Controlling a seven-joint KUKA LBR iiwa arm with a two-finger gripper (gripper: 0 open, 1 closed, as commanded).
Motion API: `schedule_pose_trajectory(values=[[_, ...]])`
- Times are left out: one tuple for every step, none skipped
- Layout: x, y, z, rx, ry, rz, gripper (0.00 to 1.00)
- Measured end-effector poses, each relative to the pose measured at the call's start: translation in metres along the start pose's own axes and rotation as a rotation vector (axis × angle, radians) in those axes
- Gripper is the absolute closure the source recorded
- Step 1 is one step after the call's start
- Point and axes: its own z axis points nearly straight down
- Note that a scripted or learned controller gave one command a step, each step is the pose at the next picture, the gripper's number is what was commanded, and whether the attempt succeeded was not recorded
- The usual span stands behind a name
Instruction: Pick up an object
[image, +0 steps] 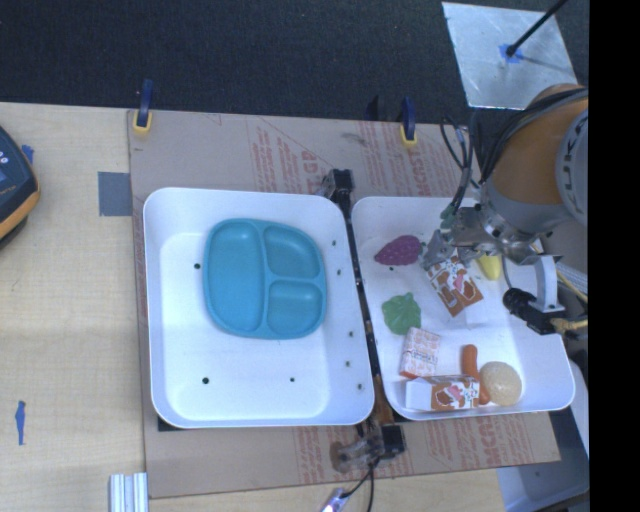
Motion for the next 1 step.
schedule_pose_trajectory(values=[[0.0867,-0.0068,-0.0373,0.001,-0.001,0.001,1.0]])
